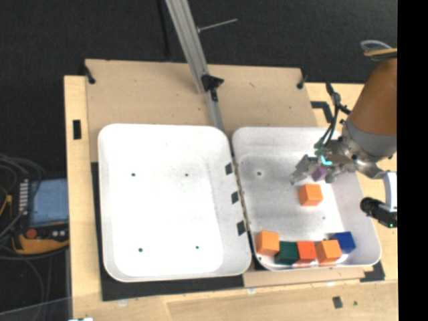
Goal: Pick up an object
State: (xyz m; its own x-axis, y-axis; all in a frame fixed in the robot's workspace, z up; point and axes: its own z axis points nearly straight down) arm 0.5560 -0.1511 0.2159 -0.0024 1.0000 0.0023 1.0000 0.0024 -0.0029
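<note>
My gripper (313, 169) hangs over the upper middle of the right bin (267, 146), below the arm's orange band. A small purple block (319, 174) shows right at the gripper's tip, partly hidden by it; whether it is gripped or lying on the bin floor is unclear. An orange cube (309, 194) lies just below the gripper, apart from it. Along the bin's front edge sit an orange block (268, 241), a green block (288, 252), two more orange blocks (306, 250) (328, 250) and a blue block (344, 241).
The left bin (164, 199) lies beside the right one, their rims touching at the middle. A slanted metal rail (194, 52) runs from the top down to the bins' junction. A cable and a black fitting (376, 209) hang at the right rim.
</note>
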